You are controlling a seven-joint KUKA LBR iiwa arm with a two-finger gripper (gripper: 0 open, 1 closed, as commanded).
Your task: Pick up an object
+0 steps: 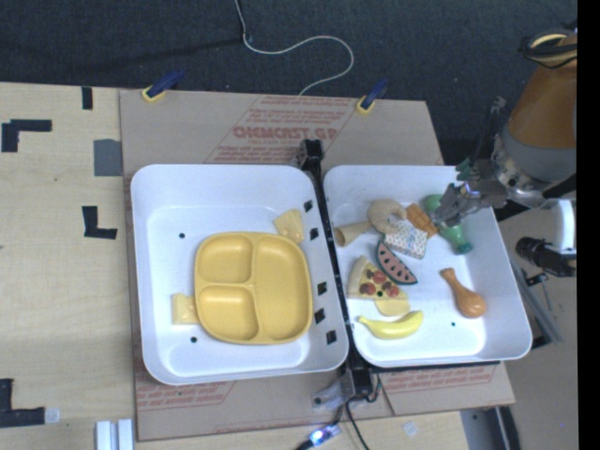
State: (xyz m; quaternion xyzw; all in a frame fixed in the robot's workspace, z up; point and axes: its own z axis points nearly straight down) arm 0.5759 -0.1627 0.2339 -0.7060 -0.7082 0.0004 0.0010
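Note:
The right bin [487,340] holds several toy foods: a yellow banana [392,324], an orange drumstick [464,294], a watermelon slice [397,263], a pizza slice [370,279], a speckled cracker [407,240], a beige mushroom [380,217] and a green piece [458,237]. My gripper [454,204] hangs low over the bin's upper right part. It is right above the green piece and beside a small orange piece [421,219]. I see nothing clearly between its fingers.
The left bin [155,214] carries a yellow divided plate [253,286], with a pale cheese wedge [291,223] and a pale block [182,309] beside it. The arm's grey and orange wrist [544,111] reaches over the right bin's far right edge. A black divider [323,251] separates the bins.

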